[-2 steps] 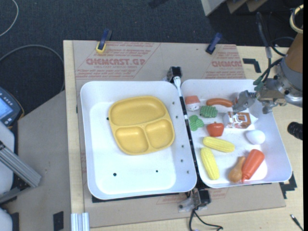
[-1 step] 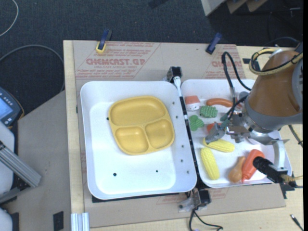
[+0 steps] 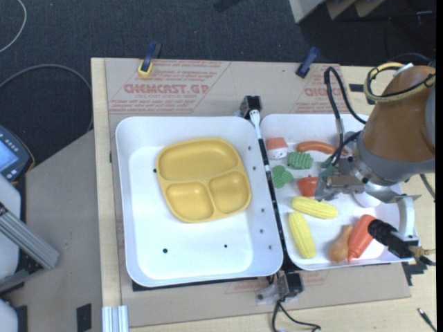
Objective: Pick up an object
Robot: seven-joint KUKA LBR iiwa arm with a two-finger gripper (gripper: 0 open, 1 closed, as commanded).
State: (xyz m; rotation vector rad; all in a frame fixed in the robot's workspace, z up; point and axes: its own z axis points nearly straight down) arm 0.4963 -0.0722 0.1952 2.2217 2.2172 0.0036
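The toy foods lie scattered in the right bin [image 3: 315, 263]. Nearest the gripper [image 3: 331, 184] are a small red piece [image 3: 308, 185], just left of the metal fingers, and a yellow corn cob [image 3: 315, 207] lying crosswise right below them. A second corn cob [image 3: 301, 234] lies lengthwise toward the bin's near edge, and beside it on the right sit an orange carrot [image 3: 360, 235] and a tan piece [image 3: 340, 245], touching each other. Farther up the bin are two green pieces [image 3: 300, 160] [image 3: 282, 177], a red sausage [image 3: 315, 146] and a small red-and-white item [image 3: 277, 145] close to the divider.

The gripper hangs low over the middle of the bin (its tips are too small and dark to read, so whether it is spread or closed I cannot tell), and nothing is visibly between them. The arm [image 3: 398, 126] comes in from the right.

In the left bin [image 3: 138, 206] rests a yellow divided plate [image 3: 203, 178], with three compartments.
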